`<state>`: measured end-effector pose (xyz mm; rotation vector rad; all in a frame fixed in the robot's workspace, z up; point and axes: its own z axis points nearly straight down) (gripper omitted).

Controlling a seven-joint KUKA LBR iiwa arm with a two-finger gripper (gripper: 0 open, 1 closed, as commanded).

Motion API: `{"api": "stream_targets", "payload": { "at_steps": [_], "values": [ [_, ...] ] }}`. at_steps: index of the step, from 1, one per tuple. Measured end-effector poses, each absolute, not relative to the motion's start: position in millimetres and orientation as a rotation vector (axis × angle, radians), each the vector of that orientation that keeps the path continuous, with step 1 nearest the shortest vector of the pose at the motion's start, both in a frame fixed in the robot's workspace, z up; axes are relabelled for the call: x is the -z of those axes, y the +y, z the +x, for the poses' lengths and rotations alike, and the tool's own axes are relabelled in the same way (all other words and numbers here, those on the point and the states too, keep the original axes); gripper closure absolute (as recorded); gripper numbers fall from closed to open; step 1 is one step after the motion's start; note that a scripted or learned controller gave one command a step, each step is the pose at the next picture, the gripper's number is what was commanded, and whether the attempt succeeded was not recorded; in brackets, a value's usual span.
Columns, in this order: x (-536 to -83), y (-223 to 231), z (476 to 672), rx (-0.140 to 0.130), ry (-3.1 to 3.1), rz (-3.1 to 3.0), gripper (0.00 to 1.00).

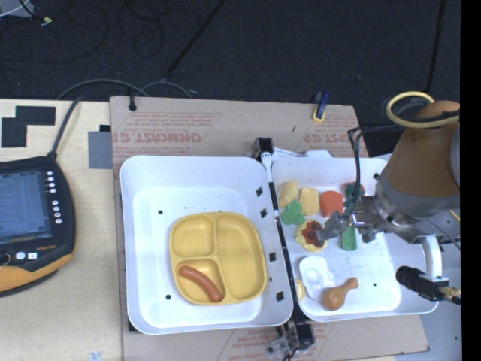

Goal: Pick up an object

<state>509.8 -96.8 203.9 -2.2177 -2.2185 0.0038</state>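
Toy food pieces lie in the right bin [391,295], with a chicken leg [340,292] at 6 o'clock. From 3 o'clock the arm [421,168] reaches in, bent low; the gripper [325,233] hovers over a red-yellow piece [308,237], grasp state unclear.

Even overhead light, moderate brightness. White bins [143,201] near blown out, little surface detail. Shadows soft and short. Dark floor [225,36] up top underexposed. Overall slightly soft, low-res; no obvious edge distortion.
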Motion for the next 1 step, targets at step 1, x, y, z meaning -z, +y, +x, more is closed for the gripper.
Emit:
{"api": "stream_targets", "payload": {
  "at_steps": [1],
  "values": [
    [-213.6,-97.6,509.6,-0.006,-2.214,-2.219,1.00]
  ]
}}
